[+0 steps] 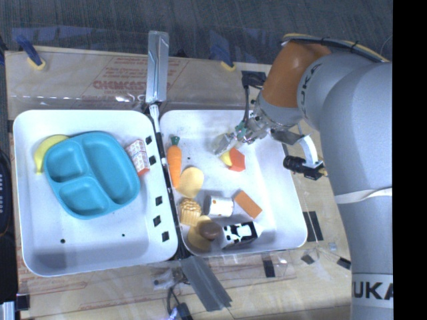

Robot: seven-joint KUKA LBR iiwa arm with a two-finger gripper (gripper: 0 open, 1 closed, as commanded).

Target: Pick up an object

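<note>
You are looking at the arm (347, 119) reaching in from the right over the right bin (283, 209); its gripper (228, 143) is hanging low near the bin's upper middle, just above a small red-and-yellow piece (233, 159); whether the gripper is clenched or released on anything, you cannot tell from this slant, and whether it is touching that piece is equally unclear.

The other things in that bin are lying apart from the gripper; a toy carrot (174, 163) is resting along the left wall, with a pale tan rounded object (191, 180) just below it; an orange block (247, 205) is sitting beside a small white cup-like item (220, 206); a black-and-white patterned piece (240, 233) is lying near the front edge, next to a brown rounded thing (207, 231).

In the left bin (80, 255) a blue divided plate (91, 173) is lying tilted toward the centre; a yellow banana (44, 149) is peeking out from under its upper left edge; a small red-and-white packet (138, 157) is touching the plate's right side.
</note>
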